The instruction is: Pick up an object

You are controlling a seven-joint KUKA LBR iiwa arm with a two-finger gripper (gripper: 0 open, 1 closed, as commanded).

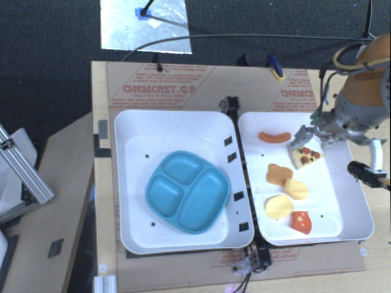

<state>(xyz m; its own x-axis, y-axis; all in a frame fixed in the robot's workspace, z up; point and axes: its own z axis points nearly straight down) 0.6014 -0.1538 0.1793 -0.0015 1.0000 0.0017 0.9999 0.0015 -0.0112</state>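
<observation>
- Dark carpet surrounds my bench (183, 81), which is topped with brown printed cardboard and carries two white bins side by side.
- From my screen, the pizza slice (306, 157) is the toy nearest the arm; it lies in the right bin (351, 215), toward that bin's far right part.
- My gripper (303, 140) hangs at the pizza slice's far-left edge, its metal fingertips just above or touching the slice; I cannot tell which.
- I see nothing between the fingers, and I cannot tell whether they stand wide or narrow.
- I see the grey arm with its orange band (366, 81) reaching in from the right of the pizza slice.
- I count five other toys in the same bin: a sausage (274, 137) lies left of the pizza slice toward the far wall.
- I see a brown nugget (279, 174) nearer me than the pizza slice and to its left, with a ridged yellow chip (297, 189) just beside the nugget.
- Closer still I see a pale yellow round piece (278, 207), and beside it a red wedge (301, 222).
- Left of the pizza slice, across the divider, the left bin (137, 163) holds a blue divided plate (187, 191) with three compartments.
- Well beyond the pizza slice I see a shiny foil sheet (145, 17) on the carpet.
</observation>
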